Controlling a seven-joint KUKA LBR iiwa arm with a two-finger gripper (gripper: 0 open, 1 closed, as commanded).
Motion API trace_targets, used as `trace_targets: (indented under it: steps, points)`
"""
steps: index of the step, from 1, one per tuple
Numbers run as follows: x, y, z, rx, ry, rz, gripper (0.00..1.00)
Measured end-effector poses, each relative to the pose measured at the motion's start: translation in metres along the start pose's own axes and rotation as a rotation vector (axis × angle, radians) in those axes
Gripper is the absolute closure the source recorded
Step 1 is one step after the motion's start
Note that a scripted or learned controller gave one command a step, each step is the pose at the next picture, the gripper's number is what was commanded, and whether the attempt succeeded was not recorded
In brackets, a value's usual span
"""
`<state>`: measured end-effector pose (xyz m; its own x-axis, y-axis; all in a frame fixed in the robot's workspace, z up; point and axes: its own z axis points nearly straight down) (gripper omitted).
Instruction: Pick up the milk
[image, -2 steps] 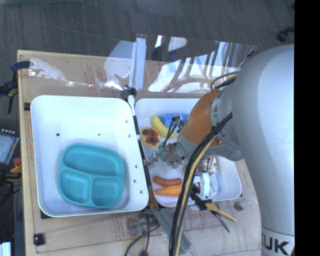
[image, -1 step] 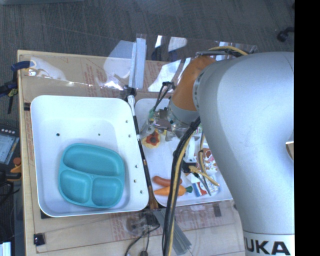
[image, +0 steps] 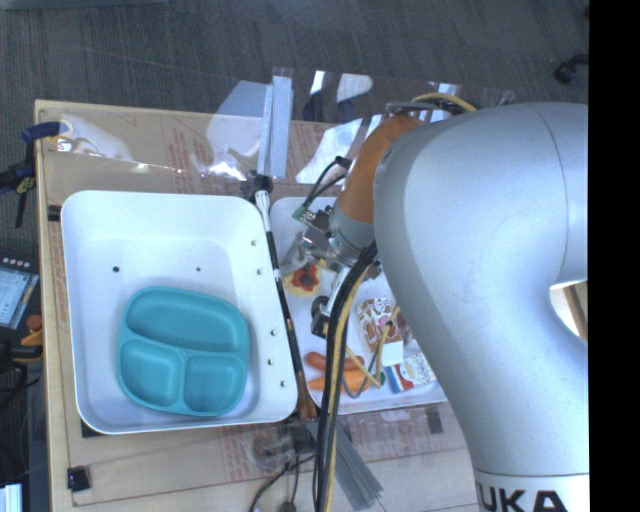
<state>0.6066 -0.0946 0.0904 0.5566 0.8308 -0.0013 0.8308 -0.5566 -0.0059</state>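
A white carton with brown print and a red and blue end, which I take for the milk (image: 392, 348), lies flat in the right bin (image: 288, 212) near its front. The arm's big grey body covers most of that bin. Below the orange band, the gripper (image: 318, 262) reaches down into the bin's left part, up and left of the carton and apart from it. Cables run across the wrist and hide the gripper's tip.
Just below the gripper lies a small yellow and red item (image: 302, 279), and an orange carrot (image: 336, 371) rests left of the carton. The left bin (image: 90, 230) holds a teal divided plate (image: 184, 350). Dark cables (image: 335, 330) hang down over the bins' divider.
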Motion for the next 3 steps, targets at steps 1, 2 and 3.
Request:
trace_targets:
  steps: [1,2,3]
  points:
    - [-0.039,-0.103,-0.099,0.003,-0.001,0.261,0.0]
    - [-0.146,-0.061,-0.172,0.0,0.001,0.211,0.0]
    - [-0.003,0.04,-0.026,0.001,-0.001,-0.052,0.0]
